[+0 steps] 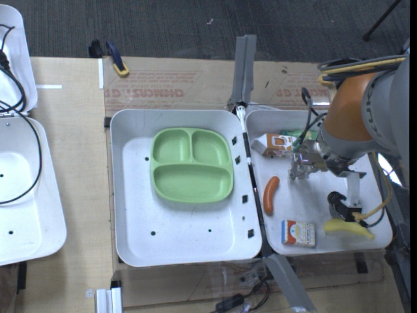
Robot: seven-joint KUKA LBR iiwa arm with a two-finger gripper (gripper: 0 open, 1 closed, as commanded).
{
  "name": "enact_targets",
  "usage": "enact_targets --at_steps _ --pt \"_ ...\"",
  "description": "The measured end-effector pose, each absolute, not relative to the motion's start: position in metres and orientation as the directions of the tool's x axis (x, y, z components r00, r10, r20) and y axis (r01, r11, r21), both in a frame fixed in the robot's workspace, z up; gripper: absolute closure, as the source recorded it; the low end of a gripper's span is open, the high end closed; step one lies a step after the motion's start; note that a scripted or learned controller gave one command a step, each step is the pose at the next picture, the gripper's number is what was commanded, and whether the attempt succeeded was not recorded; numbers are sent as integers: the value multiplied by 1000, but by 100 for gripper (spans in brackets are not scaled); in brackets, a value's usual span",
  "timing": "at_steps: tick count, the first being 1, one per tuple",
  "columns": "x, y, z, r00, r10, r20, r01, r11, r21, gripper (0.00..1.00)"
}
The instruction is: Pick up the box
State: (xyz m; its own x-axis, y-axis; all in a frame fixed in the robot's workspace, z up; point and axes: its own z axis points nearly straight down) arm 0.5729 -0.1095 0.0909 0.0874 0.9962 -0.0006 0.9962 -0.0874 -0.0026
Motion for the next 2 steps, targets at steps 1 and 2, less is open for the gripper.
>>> enact_targets --at_steps 1,2 --pt "649 -113 87 91 996 -2 995 -91 -29 0" --pt "629 -95 162 172 985 -2 985 -172 0 0"
